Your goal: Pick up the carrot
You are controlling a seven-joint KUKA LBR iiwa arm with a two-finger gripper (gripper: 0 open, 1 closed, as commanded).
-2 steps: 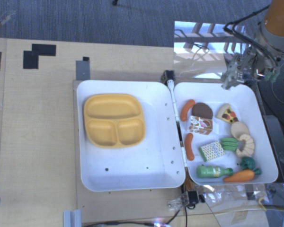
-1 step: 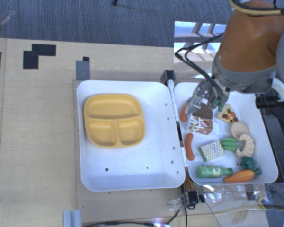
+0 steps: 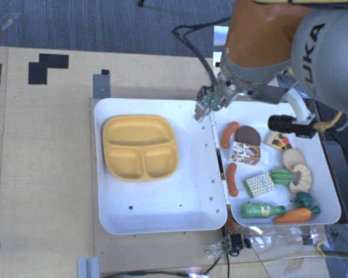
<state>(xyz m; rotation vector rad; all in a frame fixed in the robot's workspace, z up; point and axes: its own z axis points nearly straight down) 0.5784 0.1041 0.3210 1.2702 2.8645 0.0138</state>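
Note:
The carrot [image 3: 292, 215], orange with a green leafy end, lies along the front edge of the right bin [image 3: 330, 181], at its near right corner. A green bottle [image 3: 261, 211] lies just left of it, tip to tip. My gripper [image 3: 207, 103] hangs from the grey and orange arm [image 3: 261, 28] over the far end of the divide between the two bins. It is well away from the carrot, toward the back left, and nothing shows in it.
The right bin also holds two red sausages [image 3: 229, 135] [image 3: 231, 179], a brown bun [image 3: 247, 135], a snack packet [image 3: 245, 153], a green-patterned box [image 3: 260, 183], a pizza slice [image 3: 278, 141] and other toy food. A yellow divided plate [image 3: 140, 146] sits in the left bin [image 3: 162, 213].

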